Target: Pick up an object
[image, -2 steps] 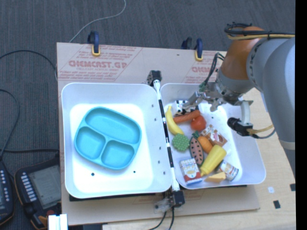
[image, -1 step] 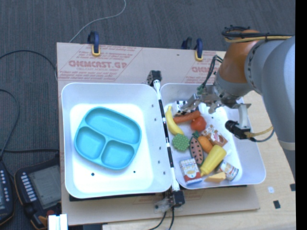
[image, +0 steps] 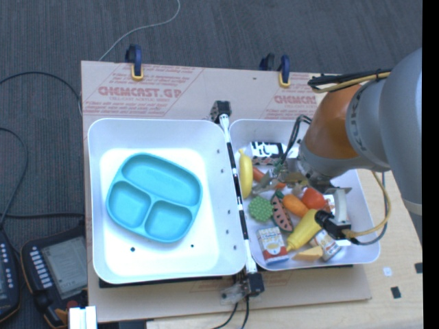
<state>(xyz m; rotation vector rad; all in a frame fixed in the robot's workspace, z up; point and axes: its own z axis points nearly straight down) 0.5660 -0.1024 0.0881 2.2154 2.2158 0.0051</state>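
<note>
Gripper (image: 285, 175) is hanging low in right bin (image: 367, 242) over toy-food pile w/ carrot (image: 295, 205) nearest; finger state can't tell, approx. obscured by wrist; picking well is needing one isolated item, not clutter.

Lighting is bright, even and diffuse, seemingly from overhead. The white left bin (image: 96, 184) reads near overexposed on its floor, with a soft bluish cast around the blue tray (image: 154, 197). Shadows are faint and short, thin under the bin rims. The dark carpet (image: 62, 26) stays well exposed. The arm (image: 384, 115) looks soft and out of focus, while the worktop (image: 151, 91) lettering is legible but slightly grainy.
</note>
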